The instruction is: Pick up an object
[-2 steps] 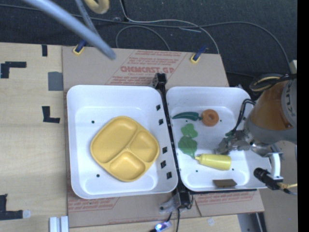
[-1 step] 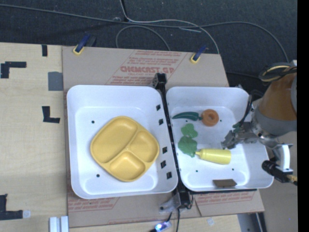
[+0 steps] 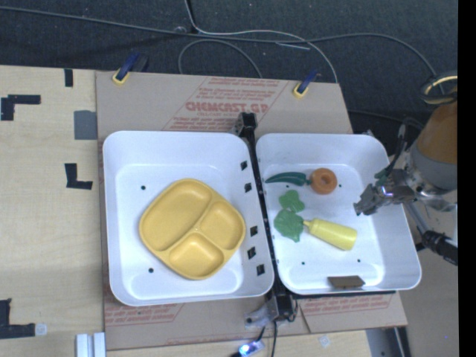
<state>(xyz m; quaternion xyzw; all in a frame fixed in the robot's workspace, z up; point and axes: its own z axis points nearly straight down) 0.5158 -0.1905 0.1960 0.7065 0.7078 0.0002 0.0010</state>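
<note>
My gripper (image 3: 368, 203) hovered at the right wall of the right bin (image 3: 401, 262), and from this slant I could not tell how it was set, though nothing was in it. The likeliest thing for me to take was the yellow squeeze-bottle toy (image 3: 333, 233), which lay on its side near the middle of that bin with its narrow end touching the green broccoli piece (image 3: 288, 224), just below the small orange fruit (image 3: 323, 181) and the green pepper (image 3: 288, 178). I judged it light, stiff and rather smooth plastic, so I would have closed across its thicker body, not the taper, where it might squirt free.
</note>
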